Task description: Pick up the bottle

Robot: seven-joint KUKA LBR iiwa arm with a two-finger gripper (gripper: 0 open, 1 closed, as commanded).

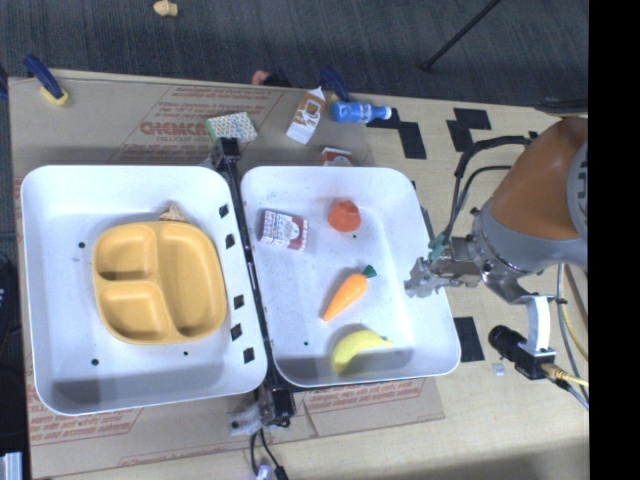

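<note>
Two shallow white bins are seen side by side on the bench. In the left bin (60,193) a yellow divided tray (160,280) with three compartments is laid flat. In the right bin (395,183) four things are scattered: a small red-and-white carton (284,229) near the upper left, a red-orange round fruit (345,216) to its right, a toy carrot (347,293) with a green top lying slantwise in the middle, and a yellow banana-like piece (356,347) near the lower wall.

The bottle (353,113), blue with a paler cap end, is found outside both bins, lying on its side on the cardboard behind the right bin, just beside a small white-and-brown carton (306,116). A green patterned packet (232,126) lies further left, behind the gap between the bins.

The arm is extended from the right, its orange band (545,183) above the grey wrist. The gripper (425,276) is held at the right rim of the right bin, well apart from the bottle; nothing is seen between its parts, and whether it is released or clenched cannot be told.

Red printing is seen on the cardboard, but it cannot be read with certainty.
</note>
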